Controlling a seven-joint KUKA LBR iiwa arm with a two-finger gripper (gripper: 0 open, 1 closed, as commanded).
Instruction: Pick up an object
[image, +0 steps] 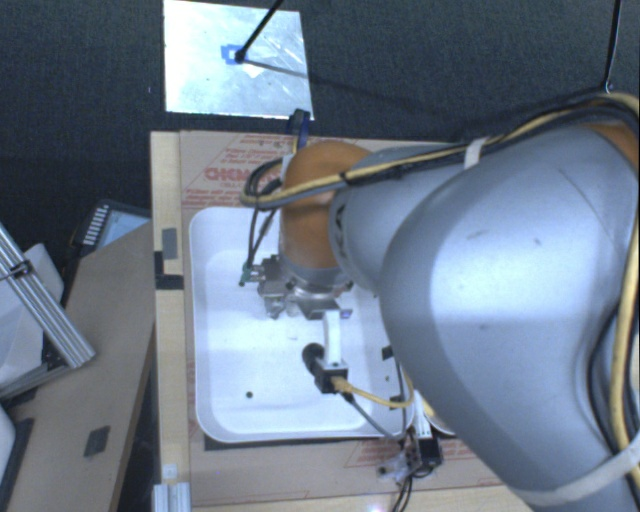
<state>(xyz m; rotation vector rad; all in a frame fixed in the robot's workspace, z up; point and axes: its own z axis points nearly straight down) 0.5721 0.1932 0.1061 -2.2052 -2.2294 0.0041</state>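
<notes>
White bin (215, 330): shallow, with rounded corners, resting on a cardboard sheet (225, 165) with red print. Every place below is given relative to this bin.
Tabletop (170, 400): a pale wooden strip showing along the bin's left side, with the cardboard sheet between the two.
Arm (500, 300): grey and bulky, spread over the bin's right side and hiding that rim. Its orange band (310, 215) stands above the bin's far edge.
End effector (300, 298): over the middle of the bin, somewhat toward the far half, pointing down at the bin's floor. How far open it is cannot be told (the metal body of the wrist covers its working end from this slant), and neither can whether it has hold of anything.
Small dark speck (249, 393): on the bin's bare white floor, toward the near left corner and well apart from the end effector. It is too small to name, but it is the one loose item I can make out in the bin.
Dark mark (386, 352): near the bin's right side, just at the edge of the arm. I cannot tell whether it is a thing or a shadow.
Silvery sheet (235, 60): beyond the bin's far edge and well apart from it, lying flat on a dark surface.
Metal rails (40, 310): left of the bin, well apart, lying at a slant.
</notes>
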